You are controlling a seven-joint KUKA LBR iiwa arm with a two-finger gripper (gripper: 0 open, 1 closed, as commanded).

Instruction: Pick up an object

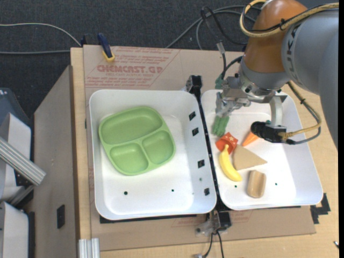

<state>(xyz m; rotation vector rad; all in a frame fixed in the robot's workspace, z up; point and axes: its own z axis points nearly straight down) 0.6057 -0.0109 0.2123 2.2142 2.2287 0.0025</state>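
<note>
Green pickle-like piece (221,125) just below claw (226,107); red piece (227,143), yellow banana (230,167) farther below; orange carrot (250,139), tan wedge (248,158), brown roll (256,183) lower right.

A: Setting, classed?

B: Robotics lab or test cell. Evidence: industrial arm (301,42), grey with orange band, over a bench faced with cardboard sheet (134,66) printed "CHEMCAST".

A: Fixtures?

B: Two shallow white bins, left bin (102,198) and right bin (306,187), joined by black clips (200,164). Loose cables (32,28) trail over dark carpet (32,63). Blue-handled clamp (105,46) on the board's edge.

A: Contents?

B: Toy food (236,163) and a green divided plate (136,140), test props, not household use.
</note>
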